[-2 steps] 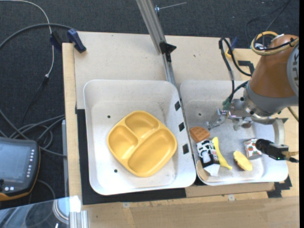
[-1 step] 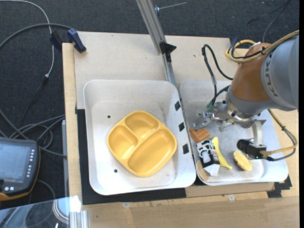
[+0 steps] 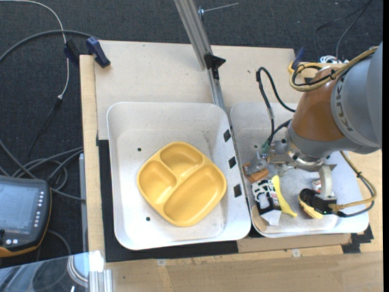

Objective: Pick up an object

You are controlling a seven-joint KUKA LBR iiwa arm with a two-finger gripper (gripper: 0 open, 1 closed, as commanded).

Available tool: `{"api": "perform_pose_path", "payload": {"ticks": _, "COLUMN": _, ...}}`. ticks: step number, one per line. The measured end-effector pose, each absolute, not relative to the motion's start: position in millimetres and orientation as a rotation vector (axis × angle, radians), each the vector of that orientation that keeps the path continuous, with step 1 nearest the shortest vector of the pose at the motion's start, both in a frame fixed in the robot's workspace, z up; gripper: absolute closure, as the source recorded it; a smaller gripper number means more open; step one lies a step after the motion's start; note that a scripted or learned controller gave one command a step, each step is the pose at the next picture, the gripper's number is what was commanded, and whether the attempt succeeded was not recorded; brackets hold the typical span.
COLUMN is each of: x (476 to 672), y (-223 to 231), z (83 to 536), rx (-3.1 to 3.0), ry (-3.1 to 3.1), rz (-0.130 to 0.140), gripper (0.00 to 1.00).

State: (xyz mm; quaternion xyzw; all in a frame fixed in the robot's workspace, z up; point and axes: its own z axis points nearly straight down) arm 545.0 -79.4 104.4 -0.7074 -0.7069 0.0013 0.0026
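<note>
Below the arm's wrist, where I cannot tell the fingers' state, the yellow banana-like object lies crowded against the black-and-white item, risking a slipped grasp.

I work in a robotics lab: plywood bench, loose cables, teach pendant on dark carpet.
</note>
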Motion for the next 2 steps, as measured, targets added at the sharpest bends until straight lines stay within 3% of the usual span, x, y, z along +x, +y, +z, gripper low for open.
{"api": "perform_pose_path", "payload": {"ticks": 1, "x": 546.7, "y": -79, "z": 116, "rx": -2.221, "ry": -2.219, "rz": -0.003, "gripper": 1.0}}
{"api": "perform_pose_path", "payload": {"ticks": 2, "x": 600.7, "y": -16, "z": 198, "rx": -2.216, "ry": -2.237, "rz": -0.016, "gripper": 1.0}}
